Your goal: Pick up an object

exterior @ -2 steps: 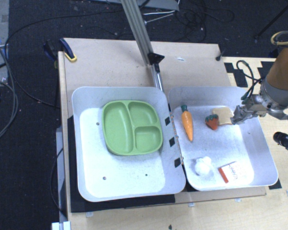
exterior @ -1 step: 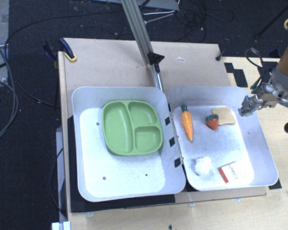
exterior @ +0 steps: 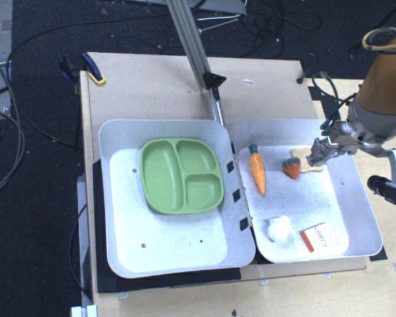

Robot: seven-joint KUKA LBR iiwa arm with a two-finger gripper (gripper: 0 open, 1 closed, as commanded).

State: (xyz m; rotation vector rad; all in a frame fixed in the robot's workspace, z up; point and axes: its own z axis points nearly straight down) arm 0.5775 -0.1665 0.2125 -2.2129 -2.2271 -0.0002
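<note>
Camera view: grey arm with orange band reaches in from right over right bin (exterior: 356, 197). Gripper (exterior: 319, 154) hangs low at bin's far side, over pale flat piece (exterior: 311, 169) just beside strawberry (exterior: 291, 168); finger state cannot be told. Carrot (exterior: 257, 170) lies near bin's left wall. White lump (exterior: 279, 228) and red-and-white packet (exterior: 319, 236) sit at near side. Green divided plate (exterior: 182, 175) rests in left bin (exterior: 125, 243).

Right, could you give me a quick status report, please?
Gripper low in right bin, by strawberry and beige piece. Nothing visibly held. Carrot apart, left.
</note>
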